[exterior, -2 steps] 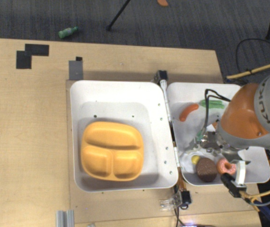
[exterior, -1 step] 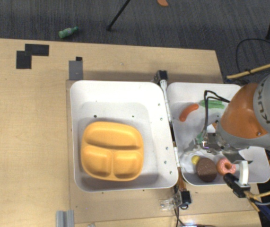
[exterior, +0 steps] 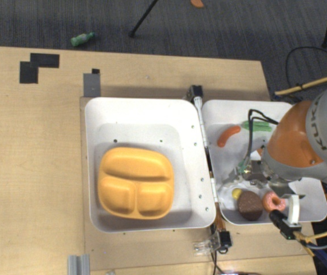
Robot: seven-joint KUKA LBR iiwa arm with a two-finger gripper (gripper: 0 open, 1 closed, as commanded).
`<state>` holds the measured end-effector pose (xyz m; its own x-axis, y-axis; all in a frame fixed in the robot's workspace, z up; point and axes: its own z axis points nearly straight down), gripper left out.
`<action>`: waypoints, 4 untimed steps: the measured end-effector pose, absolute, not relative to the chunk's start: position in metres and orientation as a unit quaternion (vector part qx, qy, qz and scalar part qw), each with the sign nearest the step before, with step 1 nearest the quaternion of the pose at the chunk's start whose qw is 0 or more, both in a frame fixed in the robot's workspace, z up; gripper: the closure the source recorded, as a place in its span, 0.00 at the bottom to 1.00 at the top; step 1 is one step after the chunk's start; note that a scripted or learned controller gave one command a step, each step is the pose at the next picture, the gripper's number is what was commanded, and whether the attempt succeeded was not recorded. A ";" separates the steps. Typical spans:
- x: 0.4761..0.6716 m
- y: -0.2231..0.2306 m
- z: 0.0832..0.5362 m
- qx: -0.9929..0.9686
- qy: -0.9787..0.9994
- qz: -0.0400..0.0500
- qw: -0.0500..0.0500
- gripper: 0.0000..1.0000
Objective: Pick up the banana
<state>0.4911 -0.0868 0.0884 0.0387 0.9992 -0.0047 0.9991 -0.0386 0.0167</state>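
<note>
Banana [exterior: 237,193]: I see a bit of yellow in the right bin [exterior: 226,119], at the 7 o'clock corner, touching the brown lump [exterior: 250,205].
Gripper [exterior: 249,175]: just above the banana, at its 1 o'clock; I cannot tell how the jaws stand.
Sausage [exterior: 229,135]: 12 o'clock of the banana.
Left bin [exterior: 140,110]: holds a yellow tray [exterior: 135,182].
</note>
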 end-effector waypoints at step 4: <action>0.490 -0.087 0.087 0.744 0.668 0.003 0.004 0.00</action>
